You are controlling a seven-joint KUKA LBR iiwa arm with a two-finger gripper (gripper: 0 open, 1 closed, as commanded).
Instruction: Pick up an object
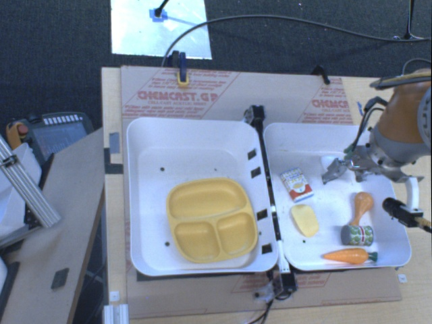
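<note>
The right white bin (pixel 307 135) holds several items. A small red-and-white carton (pixel 296 184) lies near its left wall, with a pale yellow oval piece (pixel 305 219) just in front of it. A tan drumstick-shaped toy (pixel 362 205) stands over a green can (pixel 357 235), and an orange carrot (pixel 349 256) lies along the front wall. My gripper (pixel 341 171) hangs over the bin's back right part, above bare floor, right of the carton and behind the drumstick. Nothing is visibly held.
The left bin (pixel 189 137) holds a yellow three-compartment tray (pixel 210 218). A black divider strip (pixel 264 181) runs between the bins. The arm's orange band (pixel 403 113) sits over the right bin's far right edge. Cardboard lies under both bins.
</note>
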